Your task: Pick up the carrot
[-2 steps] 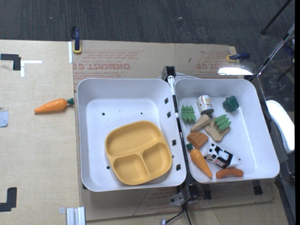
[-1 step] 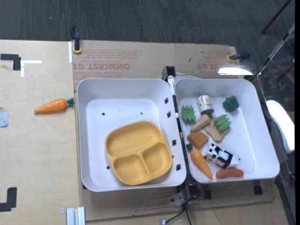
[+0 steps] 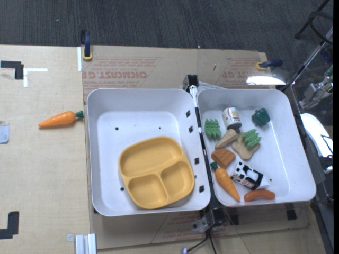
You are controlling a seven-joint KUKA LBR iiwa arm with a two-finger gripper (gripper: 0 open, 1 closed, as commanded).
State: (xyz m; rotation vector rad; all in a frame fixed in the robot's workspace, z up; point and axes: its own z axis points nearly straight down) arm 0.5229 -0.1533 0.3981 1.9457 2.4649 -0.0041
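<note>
Tool first: we're not able to tell whether it's released or clenched, so we're leaving that open. We're seeing two candidates for the task. One carrot is lying in the right bin, near the front wall and close to the divider, tip pointing toward the front. It's wedged in a clutter: the toast just behind it, the carton right beside it, and the sausage near its tip. We're guessing that crowding is going to make a clean grab tricky. The second carrot is sitting alone on the desk, just left of the left bin, well apart from everything. The left bin is holding a yellow tray. We're figuring the bin one is the target, since it's nearer the arm's side.
</note>
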